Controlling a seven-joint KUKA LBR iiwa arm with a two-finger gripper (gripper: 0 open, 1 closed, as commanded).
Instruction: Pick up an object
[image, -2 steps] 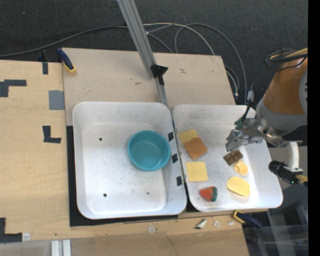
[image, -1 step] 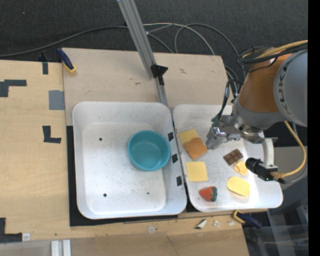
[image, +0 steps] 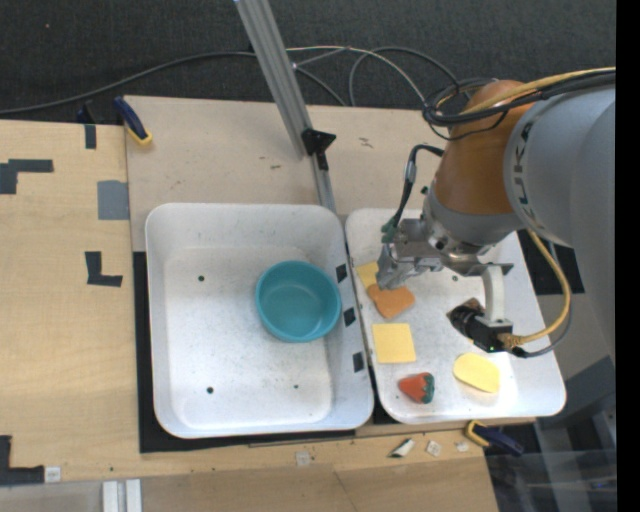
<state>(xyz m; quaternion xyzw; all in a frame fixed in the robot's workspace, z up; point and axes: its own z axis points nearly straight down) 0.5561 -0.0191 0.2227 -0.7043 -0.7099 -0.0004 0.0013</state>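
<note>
My gripper (image: 388, 280) hangs low over the left part of the right bin (image: 530, 400), directly above an orange heart-shaped piece (image: 391, 300) and touching or nearly touching it. A yellow piece (image: 366, 273) peeks out just to its left. Nearer the front lie a yellow square slice (image: 394, 343), a red strawberry with a green top (image: 417, 387) and a yellow lemon-like piece (image: 477, 373). A teal bowl (image: 297, 300) sits in the left bin (image: 190, 300).
A black clip-like part (image: 478, 327) on the arm's cable hangs over the right bin. A slanted metal pole (image: 290, 100) rises behind the bins. A blue and yellow clamp (image: 132, 122) rests at the bench's back left.
</note>
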